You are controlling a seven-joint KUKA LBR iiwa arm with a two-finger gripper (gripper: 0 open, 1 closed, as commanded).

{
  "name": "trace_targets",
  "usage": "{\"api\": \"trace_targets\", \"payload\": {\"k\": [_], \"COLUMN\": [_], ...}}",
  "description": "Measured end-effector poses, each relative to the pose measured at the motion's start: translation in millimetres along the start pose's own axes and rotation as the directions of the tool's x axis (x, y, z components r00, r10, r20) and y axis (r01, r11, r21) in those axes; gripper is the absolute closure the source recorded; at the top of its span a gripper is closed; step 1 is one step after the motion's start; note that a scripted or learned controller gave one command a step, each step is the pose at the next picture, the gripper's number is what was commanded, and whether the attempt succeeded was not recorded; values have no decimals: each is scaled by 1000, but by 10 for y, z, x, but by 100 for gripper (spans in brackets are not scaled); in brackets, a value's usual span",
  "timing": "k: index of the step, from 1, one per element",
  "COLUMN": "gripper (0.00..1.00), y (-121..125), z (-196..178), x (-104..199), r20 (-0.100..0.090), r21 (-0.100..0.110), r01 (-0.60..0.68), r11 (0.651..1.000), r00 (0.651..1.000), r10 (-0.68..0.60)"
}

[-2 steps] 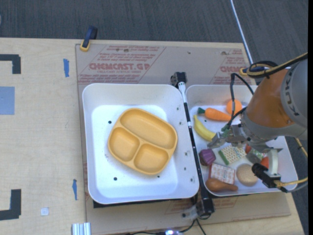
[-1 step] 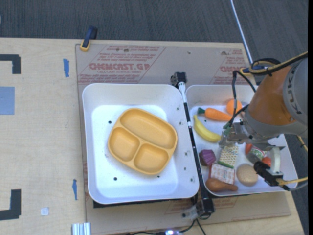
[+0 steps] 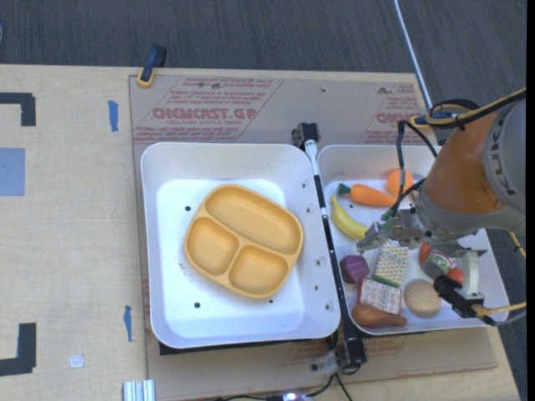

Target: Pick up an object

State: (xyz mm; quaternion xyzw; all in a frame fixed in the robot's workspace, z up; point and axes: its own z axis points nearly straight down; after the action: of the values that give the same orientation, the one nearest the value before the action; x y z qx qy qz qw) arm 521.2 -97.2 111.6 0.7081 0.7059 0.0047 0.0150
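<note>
The arm (image 3: 472, 178) covers much of the right bin (image 3: 499, 284); its far corner stays hidden.

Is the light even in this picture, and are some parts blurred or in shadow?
Camera view: even soft light, no strong glare; the yellow tray is sharp and throws a faint shadow on the left bin; the arm shades the right bin; the gripper and small toys under it look slightly soft.
</note>
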Motion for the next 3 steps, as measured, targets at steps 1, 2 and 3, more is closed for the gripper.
{"api": "trace_targets", "payload": {"k": [1,2,3], "gripper": [0,100,100], "y": [-417,-397,-390], "z": [249,142,-752], "x": [20,22,549], "r20": [-13,-12,-15], "r21": [24,19,26], "r01": [2,2,5], "r11": [1000,1000,1000], "r00": [1000,1000,1000], "r10": [-1,-1,-4]}}
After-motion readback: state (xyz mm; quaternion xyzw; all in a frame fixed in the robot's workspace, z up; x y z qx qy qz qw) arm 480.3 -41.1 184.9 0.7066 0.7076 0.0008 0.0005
